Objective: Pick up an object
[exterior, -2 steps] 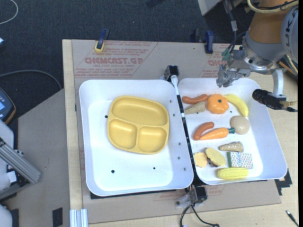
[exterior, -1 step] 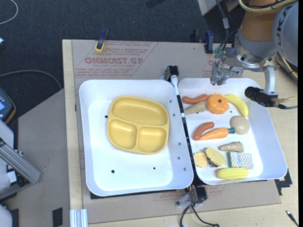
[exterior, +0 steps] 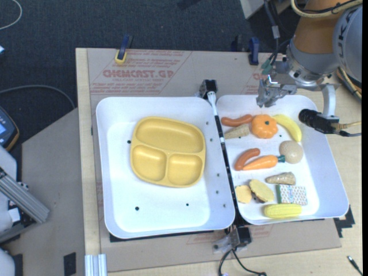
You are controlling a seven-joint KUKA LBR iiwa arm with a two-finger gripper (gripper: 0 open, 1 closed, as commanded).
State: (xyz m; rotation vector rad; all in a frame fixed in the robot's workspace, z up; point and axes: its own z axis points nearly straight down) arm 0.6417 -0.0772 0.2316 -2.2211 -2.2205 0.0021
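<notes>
The right bin (exterior: 333, 171) holds several toy foods: an orange (exterior: 264, 126), a yellow banana (exterior: 289, 126), a red sausage (exterior: 236, 120), a pale stick (exterior: 237, 133), a carrot (exterior: 261, 163), a second red sausage (exterior: 246, 156), a beige ball (exterior: 291, 152), a corn cob (exterior: 282, 211) and a small printed packet (exterior: 294, 195). My gripper (exterior: 268, 99) hangs over the far edge of this bin, just behind the orange and the first sausage. Nothing can be seen held in it.
The left bin (exterior: 115, 183) carries a yellow three-compartment plate (exterior: 168, 151). A black clamp (exterior: 208, 88) sits where the two bins meet at the back. A black cylinder (exterior: 313, 120) on the arm juts over the right bin's far right side.
</notes>
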